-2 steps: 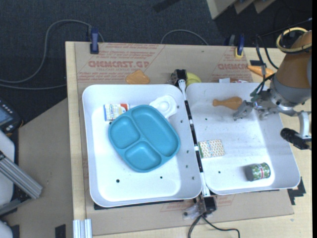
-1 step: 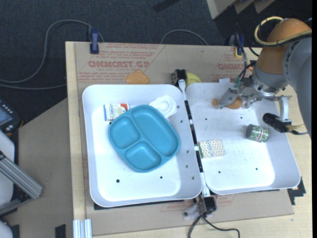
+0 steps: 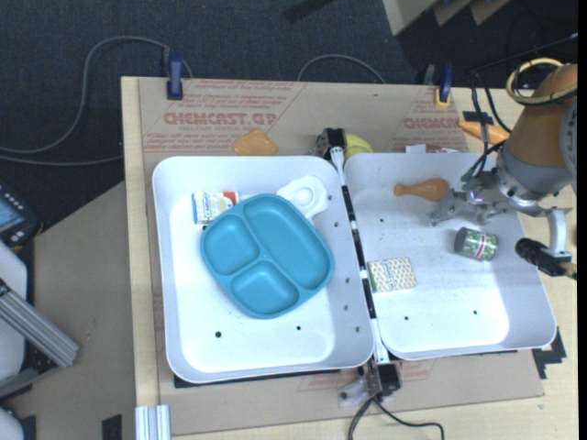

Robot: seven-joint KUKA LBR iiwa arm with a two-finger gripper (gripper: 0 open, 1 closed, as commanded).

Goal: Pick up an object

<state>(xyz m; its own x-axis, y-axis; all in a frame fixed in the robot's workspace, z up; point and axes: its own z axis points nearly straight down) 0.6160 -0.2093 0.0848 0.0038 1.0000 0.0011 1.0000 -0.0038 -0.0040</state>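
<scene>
On the desk (image 3: 138,246), two white bins sit side by side. The left bin (image 3: 183,319) carries a big blue divided plate (image 3: 266,255) at its centre, a white cup (image 3: 303,193) touching the plate at one o'clock, a small carton (image 3: 209,205) at eleven. The right bin (image 3: 459,324) holds a patterned packet (image 3: 392,273) at its eight o'clock, a green can (image 3: 475,243) on its side toward three, an orange drumstick toy (image 3: 421,189) up at twelve. And the arm (image 3: 541,126) comes in at two o'clock, its claw (image 3: 468,204) down between drumstick and can, just above the can; open or closed, I cannot tell.
</scene>
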